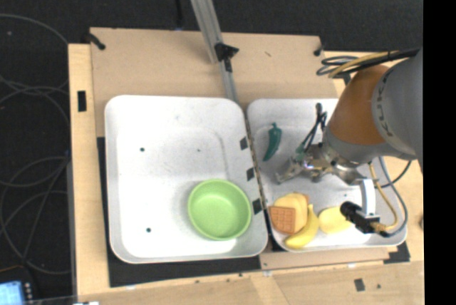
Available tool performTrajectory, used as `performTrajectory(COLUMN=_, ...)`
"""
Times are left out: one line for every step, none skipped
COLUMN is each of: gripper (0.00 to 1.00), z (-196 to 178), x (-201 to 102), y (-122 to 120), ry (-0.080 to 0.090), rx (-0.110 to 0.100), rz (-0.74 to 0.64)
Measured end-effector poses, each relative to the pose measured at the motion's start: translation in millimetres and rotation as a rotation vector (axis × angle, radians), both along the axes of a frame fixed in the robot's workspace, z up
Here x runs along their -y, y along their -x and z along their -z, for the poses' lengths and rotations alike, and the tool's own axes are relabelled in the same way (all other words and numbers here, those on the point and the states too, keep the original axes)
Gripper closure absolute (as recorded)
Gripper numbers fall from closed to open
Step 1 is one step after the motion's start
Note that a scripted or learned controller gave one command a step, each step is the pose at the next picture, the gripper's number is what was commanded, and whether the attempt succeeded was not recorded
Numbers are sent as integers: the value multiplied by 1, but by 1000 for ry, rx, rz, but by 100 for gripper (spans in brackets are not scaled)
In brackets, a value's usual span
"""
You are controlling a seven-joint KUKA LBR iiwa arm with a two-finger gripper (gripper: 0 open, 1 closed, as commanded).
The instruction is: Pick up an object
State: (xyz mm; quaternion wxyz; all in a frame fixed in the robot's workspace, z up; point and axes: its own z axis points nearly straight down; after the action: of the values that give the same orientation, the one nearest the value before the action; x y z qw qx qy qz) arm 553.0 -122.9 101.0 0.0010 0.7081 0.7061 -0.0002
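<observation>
Setting: robotics lab.
Evidence: plywood surface (178, 68) bearing two white bins (142, 125), loose cables (28, 154) on dark floor, metal camera pole (203, 4).

No legible text, labels, brand marks or nos. anywhere in my view: none on the bins (178, 111), the surface (164, 61), or the objs I can see. Too coarse to read finer print.
</observation>
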Motion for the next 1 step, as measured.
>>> performTrajectory(gripper=100, z=-11, x=0, y=-1, ry=-3, rx=3, rz=4)
